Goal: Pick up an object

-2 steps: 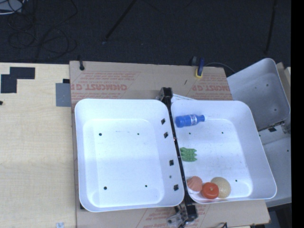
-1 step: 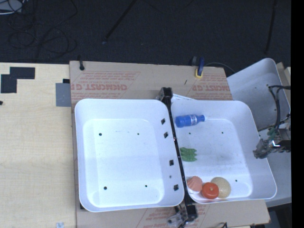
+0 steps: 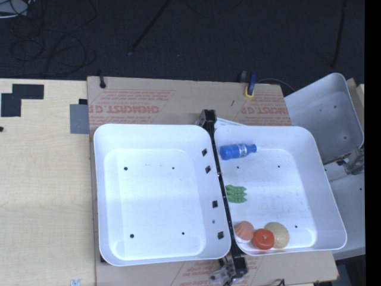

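Here two white bins (image 3: 152,137) sit on cardboard (image 3: 137,103) over a wooden bench (image 3: 41,177), dark floor (image 3: 178,28) behind.

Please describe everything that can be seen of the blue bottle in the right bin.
The blue bottle is small, looks like plastic, and has a paler, whitish end pointing right. It lies on its side, slightly tilted, at the far left part of the right bin, close to the divider between the bins. Nothing touches it except the bin floor.
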You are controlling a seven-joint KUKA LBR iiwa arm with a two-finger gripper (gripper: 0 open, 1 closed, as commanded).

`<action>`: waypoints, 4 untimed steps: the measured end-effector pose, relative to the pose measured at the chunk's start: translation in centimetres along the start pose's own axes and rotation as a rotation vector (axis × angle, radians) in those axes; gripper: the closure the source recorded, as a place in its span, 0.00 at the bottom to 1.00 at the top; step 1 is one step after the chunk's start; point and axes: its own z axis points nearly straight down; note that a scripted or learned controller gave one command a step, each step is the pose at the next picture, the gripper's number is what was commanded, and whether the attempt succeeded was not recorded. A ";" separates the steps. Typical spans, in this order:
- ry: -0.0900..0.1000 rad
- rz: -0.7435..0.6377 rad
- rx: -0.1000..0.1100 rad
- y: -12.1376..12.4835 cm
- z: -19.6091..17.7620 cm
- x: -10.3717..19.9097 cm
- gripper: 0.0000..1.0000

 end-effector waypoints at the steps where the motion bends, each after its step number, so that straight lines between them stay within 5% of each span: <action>1: 0.007 0.002 0.018 -0.3 8.7 0.2 1.00; 2: 0.002 0.000 0.004 -0.1 1.3 0.0 1.00; 3: 0.009 0.002 0.021 -0.4 13.5 0.3 1.00; 4: -0.001 0.000 -0.003 0.0 -0.3 0.0 1.00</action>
